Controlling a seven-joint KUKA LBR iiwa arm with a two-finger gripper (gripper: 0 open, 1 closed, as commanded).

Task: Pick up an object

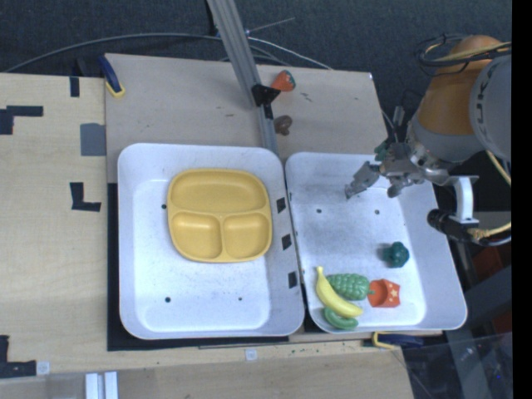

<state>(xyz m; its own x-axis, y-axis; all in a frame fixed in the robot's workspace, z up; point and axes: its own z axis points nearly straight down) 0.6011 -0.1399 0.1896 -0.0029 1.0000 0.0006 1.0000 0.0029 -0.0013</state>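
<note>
My gripper (375, 186) hangs over the back of the right bin (332, 223), its two fingers spread apart and nothing between them. Well in front of it, a dark green round toy (396, 254) lies near the bin's right side. At the front of the bin sit a yellow banana (334, 296), a green bumpy vegetable (350, 285), a red pepper-like toy (384, 293) and a small green piece (341, 320) under the banana's tip.
The left bin (141, 248) holds a yellow three-compartment plate (219, 214). A grey pole (237, 40) slants up from the bench behind the bins, with a small orange object (284, 80) beside it. The arm's orange band (453, 98) is at the right.
</note>
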